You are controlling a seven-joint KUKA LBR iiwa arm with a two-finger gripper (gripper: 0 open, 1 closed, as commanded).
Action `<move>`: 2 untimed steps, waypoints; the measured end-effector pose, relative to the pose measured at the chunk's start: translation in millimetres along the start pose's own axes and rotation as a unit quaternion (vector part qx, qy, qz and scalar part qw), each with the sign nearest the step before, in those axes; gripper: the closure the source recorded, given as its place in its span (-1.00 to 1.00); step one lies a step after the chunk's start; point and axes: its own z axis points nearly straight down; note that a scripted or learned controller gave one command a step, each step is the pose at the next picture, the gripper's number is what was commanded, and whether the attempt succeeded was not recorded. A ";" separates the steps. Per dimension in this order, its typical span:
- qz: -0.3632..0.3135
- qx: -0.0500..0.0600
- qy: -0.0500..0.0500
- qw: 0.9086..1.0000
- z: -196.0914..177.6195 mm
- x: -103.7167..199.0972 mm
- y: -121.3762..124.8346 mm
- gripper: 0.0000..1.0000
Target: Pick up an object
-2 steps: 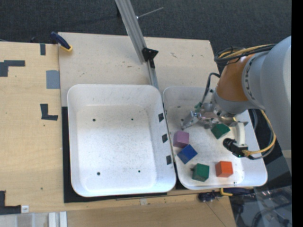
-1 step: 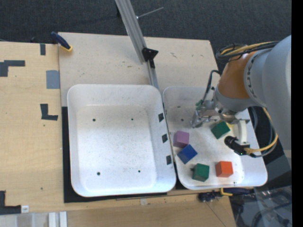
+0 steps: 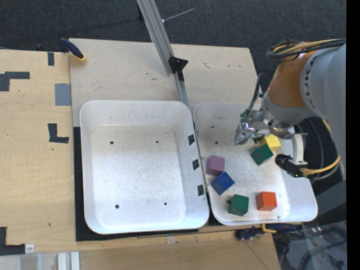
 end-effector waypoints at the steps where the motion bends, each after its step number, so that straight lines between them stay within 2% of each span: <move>1: 0.000 -0.001 0.000 1.000 -54.2 -2.9 -8.4 1.00; 2: 0.000 -0.001 -0.001 1.000 -105.0 -12.9 -8.2 1.00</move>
